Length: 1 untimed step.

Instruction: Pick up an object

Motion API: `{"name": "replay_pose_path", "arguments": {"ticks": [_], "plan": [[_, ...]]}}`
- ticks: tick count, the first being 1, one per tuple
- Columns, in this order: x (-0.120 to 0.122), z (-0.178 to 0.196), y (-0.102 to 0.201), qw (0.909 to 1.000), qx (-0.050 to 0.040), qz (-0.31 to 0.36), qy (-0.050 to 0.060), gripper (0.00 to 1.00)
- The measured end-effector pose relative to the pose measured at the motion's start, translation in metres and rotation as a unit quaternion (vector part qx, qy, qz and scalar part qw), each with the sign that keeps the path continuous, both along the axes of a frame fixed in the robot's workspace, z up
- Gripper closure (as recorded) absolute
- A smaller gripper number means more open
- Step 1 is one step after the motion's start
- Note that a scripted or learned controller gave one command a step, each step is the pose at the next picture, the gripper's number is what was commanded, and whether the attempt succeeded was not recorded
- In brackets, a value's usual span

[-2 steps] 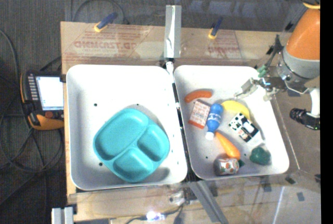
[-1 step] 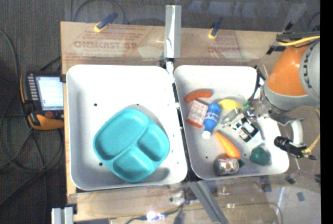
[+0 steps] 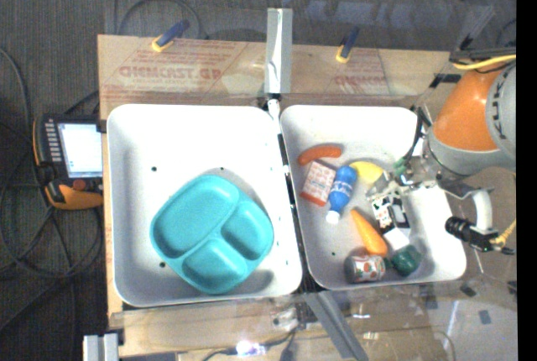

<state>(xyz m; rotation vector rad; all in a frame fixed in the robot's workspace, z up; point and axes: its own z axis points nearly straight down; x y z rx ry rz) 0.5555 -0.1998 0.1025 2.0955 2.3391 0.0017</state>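
The grey arm with its orange band reaches in from the right and its jaws (image 3: 393, 198) sit low over the right white plastic bin (image 3: 361, 117), in the thick of a tight cluster: a yellow rounded plastic fruit (image 3: 364, 172), a blue-and-white plastic bottle (image 3: 340, 189), an orange carrot-shaped toy (image 3: 368, 232), a small white-and-black box (image 3: 394, 215), a dark green rounded piece (image 3: 406, 261) and a short printed can (image 3: 364, 269). That crowding looks like the main risk: a descent here could land on two items at once, pinch an edge of the box and let it slip, or shove the yellow fruit against the bottle. The red-and-white carton (image 3: 318, 182) and the red sausage-shaped toy (image 3: 320, 154) lie a little apart to the left. The jaws blur into dark and white clutter, so I cannot tell their opening or whether anything sits between them. The left white bin (image 3: 134, 133) carries a teal divided plastic plate (image 3: 212, 233).
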Motion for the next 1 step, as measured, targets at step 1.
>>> {"name": "replay_pose_path", "arguments": {"ticks": [1], "plan": [[0.0644,0.0766,0.0217,1.0,-0.0008,0.0,0.002,1.0]]}}
